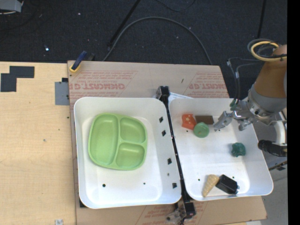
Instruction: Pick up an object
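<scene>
The right bin (248, 172) holds several small objects. An orange-red block (188, 121), a brown block (204, 119) and a green ball (201, 130) cluster at its upper left. A teal lump (238, 149) lies towards the right wall. A tan cone (210, 185) and a black object (227, 184) lie near the front edge. My gripper (233, 123) hovers over the bin's upper right, just right of the green ball and above the teal lump. It is open, its fingers spread, with nothing between them.
The left bin (84, 182) bears a light green divided plate (118, 141). A black divider (169, 139) runs between the two bins. Cardboard lies under the bins, and a black cable loops across the dark floor behind.
</scene>
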`<state>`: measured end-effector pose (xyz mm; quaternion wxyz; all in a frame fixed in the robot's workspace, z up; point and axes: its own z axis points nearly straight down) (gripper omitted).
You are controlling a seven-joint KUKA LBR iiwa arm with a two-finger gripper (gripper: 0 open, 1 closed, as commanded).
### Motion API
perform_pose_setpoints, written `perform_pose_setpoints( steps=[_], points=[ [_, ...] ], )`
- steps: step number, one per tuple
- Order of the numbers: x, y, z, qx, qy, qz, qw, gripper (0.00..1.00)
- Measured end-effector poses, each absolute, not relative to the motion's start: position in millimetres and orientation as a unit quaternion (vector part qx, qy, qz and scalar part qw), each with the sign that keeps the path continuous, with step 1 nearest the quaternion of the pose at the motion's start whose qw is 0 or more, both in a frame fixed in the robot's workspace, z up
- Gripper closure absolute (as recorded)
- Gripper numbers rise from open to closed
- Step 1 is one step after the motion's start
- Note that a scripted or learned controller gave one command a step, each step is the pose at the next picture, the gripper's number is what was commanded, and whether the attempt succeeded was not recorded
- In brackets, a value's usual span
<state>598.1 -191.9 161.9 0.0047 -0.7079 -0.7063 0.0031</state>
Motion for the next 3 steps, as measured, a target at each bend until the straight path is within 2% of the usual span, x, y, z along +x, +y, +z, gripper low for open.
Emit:
perform_pose_setpoints(
  steps=[1,2,3],
  points=[
    [510.7,-196.0,120.9,-0.708,-0.706,0.0016,0.002,0.00],
    [475.8,-176.1,210.1,-0.707,-0.707,-0.0013,-0.002,0.00],
    [476.4,-152.0,257.7,-0.706,-0.708,-0.0012,-0.002,0.00]
  ],
)
